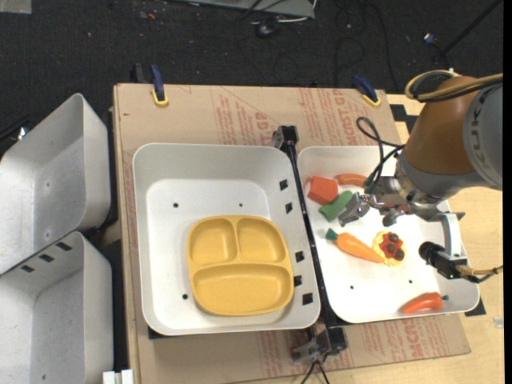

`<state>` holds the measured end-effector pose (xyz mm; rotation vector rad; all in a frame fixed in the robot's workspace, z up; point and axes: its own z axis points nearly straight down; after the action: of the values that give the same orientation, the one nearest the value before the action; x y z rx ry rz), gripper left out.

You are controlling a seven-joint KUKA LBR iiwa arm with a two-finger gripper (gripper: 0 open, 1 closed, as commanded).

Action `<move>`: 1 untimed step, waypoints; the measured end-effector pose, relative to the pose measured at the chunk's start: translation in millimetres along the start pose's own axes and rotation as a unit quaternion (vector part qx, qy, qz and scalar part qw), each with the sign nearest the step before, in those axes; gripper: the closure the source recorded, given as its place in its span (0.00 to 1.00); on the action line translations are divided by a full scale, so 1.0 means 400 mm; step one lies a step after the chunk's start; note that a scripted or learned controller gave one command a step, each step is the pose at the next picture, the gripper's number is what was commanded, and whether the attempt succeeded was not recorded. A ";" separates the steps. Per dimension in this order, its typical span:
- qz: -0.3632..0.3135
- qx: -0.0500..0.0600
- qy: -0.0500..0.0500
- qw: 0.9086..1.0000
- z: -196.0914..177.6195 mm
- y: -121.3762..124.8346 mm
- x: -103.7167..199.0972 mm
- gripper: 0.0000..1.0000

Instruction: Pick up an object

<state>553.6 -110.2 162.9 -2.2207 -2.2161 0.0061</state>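
Hovering gripper [358,208] over green block [334,207], block partly hidden, carrot [359,247] beside

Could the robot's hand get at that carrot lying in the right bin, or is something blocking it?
Probably yes. The carrot lies in the open on the right bin's floor, just below the hand, with nothing lying over it. A yellow toy sits close beside its tip, which might crowd a grasp there.

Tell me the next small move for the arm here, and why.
Probably a short drop straight down with the gripper. It sits in the right bin right at the green block, with the orange block just beyond and the carrot below. I can't tell whether anything is gripped yet, so settle over the green block before lifting.
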 end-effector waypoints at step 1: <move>0.000 -0.001 0.000 1.000 0.109 -0.007 -0.003 0.00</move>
<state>550.4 -111.4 119.2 -2.2205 -2.2170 0.0047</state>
